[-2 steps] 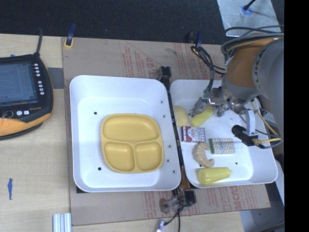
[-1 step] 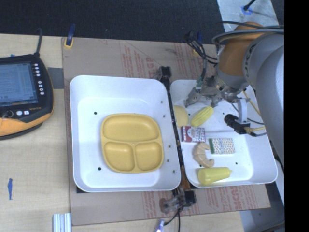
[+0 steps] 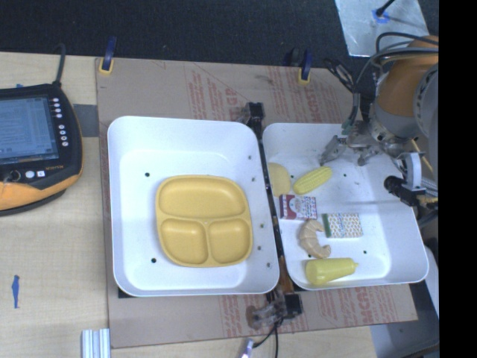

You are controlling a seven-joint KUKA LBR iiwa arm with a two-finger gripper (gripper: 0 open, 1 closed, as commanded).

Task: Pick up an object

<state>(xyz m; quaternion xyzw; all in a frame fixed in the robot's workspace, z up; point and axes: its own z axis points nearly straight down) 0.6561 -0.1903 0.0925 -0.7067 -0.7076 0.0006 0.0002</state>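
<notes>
Partly cut off at right edge, tool (image 3: 350, 149) over right bin (image 3: 387, 271); finger state indiscernible.

The arm (image 3: 406, 88) is cut off at the right edge. The end effector (image 3: 356, 149) is small and dark; its finger gap cannot be made out. The right bin's (image 3: 402, 263) inner rim hides part of a pale yellow piece (image 3: 278, 177). Print on the small cartons (image 3: 298, 207) is unreadable.
</notes>
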